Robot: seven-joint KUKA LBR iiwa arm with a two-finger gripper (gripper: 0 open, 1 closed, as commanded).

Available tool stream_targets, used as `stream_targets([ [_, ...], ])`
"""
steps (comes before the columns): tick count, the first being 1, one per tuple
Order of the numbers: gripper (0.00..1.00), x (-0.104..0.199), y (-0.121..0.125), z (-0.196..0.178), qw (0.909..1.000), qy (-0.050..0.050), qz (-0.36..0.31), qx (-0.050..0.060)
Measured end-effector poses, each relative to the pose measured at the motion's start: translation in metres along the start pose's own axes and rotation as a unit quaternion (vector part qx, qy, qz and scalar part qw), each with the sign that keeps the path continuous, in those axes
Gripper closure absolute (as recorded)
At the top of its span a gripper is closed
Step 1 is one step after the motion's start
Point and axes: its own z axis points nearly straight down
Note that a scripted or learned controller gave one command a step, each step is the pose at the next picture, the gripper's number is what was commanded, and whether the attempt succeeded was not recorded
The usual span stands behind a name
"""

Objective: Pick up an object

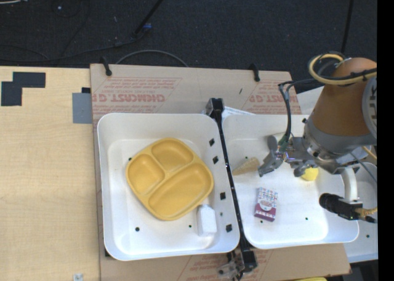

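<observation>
**Bins.** Two shallow white bins of smooth moulded plastic with rounded corners sit side by side on one sheet of brown cardboard (154,92) with red print. A black strip runs between the left bin (101,181) and the right bin (301,230).

**Left bin: two items.**
- One yellow plate (169,178). It is matte plastic, a rounded square set at a slant, moulded into three compartments: two small and one large.
- One white block (206,219). It is small, smooth and rounded, and it lies just beside the plate's lower right edge, near the bin wall.

**Right bin: three items.**
- One tan wedge (246,166). It is flat and tapered with a dull surface, and it lies near the bin's left wall.
- One small box (266,204). It is rectangular with white, red and dark print, and it lies flat on the bin floor below the wedge.
- One yellow lump (309,174). It looks rounded, but it is partly hidden under the wrist, so its shape cannot be told.

**Arm.** One grey arm (341,104) with an orange band reaches in over the right bin.

**Gripper.** The gripper (269,155) points toward the wedge. Its two grey metal fingers are spread apart and released, grasping no item. The fingertips stand just beside the wedge's right end. Whether they touch it cannot be told.

**Total.** Five loose items all rest in the bins.
</observation>
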Motion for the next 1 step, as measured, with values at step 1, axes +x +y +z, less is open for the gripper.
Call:
stream_targets([
  [1, 0.0, -0.0004, 0.0026, -0.006, 1.0, -0.001, -0.001, -0.006],
])
